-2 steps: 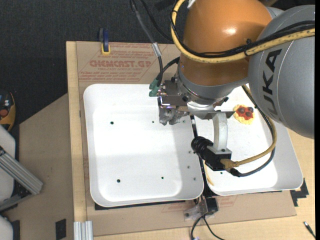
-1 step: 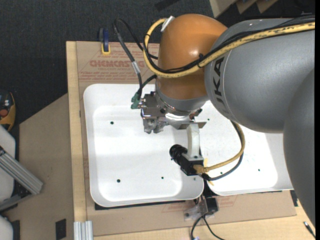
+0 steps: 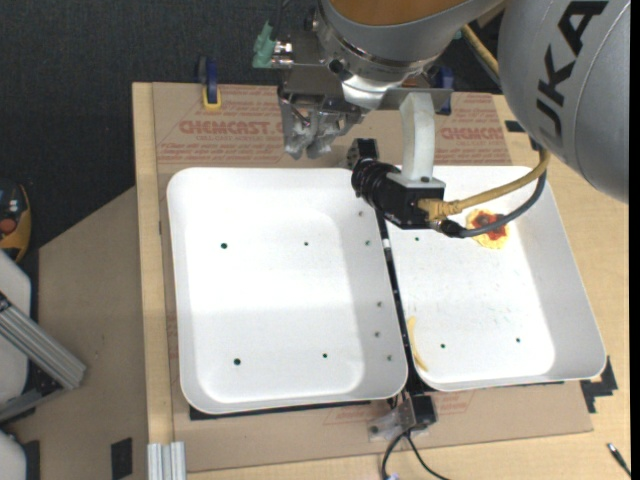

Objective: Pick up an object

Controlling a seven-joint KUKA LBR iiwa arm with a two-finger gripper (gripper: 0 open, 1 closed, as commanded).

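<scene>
- The hand (image 3: 312, 133) hangs above the far edge of the left bin (image 3: 200, 208), over the brown tabletop (image 3: 160, 148). I cannot tell if it is released or clenched, and I see nothing held in it.
- The only object I can see is a small red and yellow thing (image 3: 490, 228) in the right bin (image 3: 560, 298), near its far side. It is well apart from the hand.
- In my judgement, the main risk is that the hand goes down where it is now and finds nothing.
- The object looks flat and lies partly under a cable (image 3: 500, 193), so a grasp there may slip or catch the cable.
</scene>
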